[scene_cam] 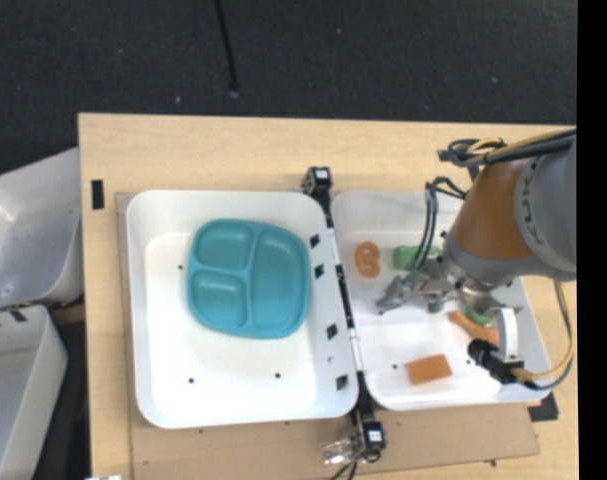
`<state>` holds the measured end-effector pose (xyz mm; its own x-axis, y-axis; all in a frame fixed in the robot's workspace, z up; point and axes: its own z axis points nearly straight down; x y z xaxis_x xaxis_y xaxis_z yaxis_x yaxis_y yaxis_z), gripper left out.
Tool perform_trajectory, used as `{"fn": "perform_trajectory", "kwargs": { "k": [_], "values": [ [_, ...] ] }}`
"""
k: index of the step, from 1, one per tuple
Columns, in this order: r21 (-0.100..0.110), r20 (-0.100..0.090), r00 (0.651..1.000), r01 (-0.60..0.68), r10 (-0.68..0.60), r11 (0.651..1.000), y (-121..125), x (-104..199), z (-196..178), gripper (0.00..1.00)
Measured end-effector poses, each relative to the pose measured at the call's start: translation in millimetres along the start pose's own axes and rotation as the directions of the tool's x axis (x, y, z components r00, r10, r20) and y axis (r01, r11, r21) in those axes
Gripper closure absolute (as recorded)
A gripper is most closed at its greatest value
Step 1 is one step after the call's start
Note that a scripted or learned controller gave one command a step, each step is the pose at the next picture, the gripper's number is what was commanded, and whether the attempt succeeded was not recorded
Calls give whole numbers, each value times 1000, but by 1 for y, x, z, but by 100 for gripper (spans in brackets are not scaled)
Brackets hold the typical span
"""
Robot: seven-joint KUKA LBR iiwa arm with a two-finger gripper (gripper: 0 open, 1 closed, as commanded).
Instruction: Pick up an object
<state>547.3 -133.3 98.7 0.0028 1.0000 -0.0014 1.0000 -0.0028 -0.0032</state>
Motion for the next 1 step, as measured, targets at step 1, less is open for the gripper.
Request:
{"fn": "perform_trajectory", "kwargs": {
  "k": [1],
  "values": [
    [-6, -1, 1000, -6, 6, 1000, 1, -1, -13, 100]
  ]
}}
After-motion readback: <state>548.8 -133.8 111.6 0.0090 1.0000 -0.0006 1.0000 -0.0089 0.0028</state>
